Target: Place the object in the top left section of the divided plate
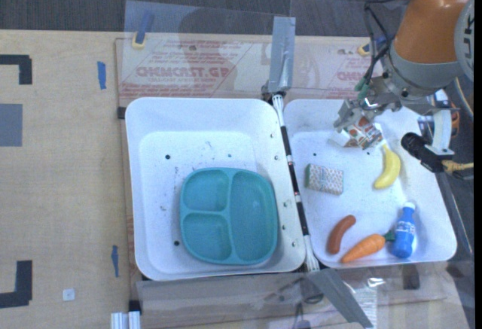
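A teal divided plate lies in the left bin, toward its front. It has two small sections on its left and one large section on its right, all bare. My gripper hangs low over the back of the right bin, directly above a small white and red packet. The packet lies at the gripper's tip, and the wrist hides whether the two touch.
The right bin also holds a patterned block, a yellow banana, a reddish sausage, an orange carrot and a blue bottle. A ridge between the bins separates them. The grey and orange arm rises at the right.
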`<state>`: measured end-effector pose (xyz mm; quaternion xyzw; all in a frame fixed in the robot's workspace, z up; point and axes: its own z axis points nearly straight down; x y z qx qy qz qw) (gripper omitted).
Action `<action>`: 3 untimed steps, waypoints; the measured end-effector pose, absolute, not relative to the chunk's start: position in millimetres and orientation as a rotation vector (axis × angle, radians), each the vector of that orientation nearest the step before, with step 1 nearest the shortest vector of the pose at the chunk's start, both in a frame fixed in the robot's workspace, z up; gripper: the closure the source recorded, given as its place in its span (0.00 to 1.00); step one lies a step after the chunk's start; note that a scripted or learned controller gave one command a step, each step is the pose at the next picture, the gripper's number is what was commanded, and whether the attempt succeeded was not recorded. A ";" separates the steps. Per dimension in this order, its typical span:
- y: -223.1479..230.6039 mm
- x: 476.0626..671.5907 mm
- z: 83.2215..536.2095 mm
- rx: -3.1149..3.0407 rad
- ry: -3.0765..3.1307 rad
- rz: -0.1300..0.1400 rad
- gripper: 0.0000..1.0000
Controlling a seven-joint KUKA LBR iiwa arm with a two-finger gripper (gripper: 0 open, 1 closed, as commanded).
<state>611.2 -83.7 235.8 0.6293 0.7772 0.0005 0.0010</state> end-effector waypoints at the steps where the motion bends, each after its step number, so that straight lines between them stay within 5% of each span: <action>1: 8.5 591.5 281.7 1.937 2.469 0.003 1.00; 2: 67.4 535.9 239.0 1.956 2.460 -0.003 1.00; 3: 121.0 560.2 226.5 1.830 2.551 0.002 1.00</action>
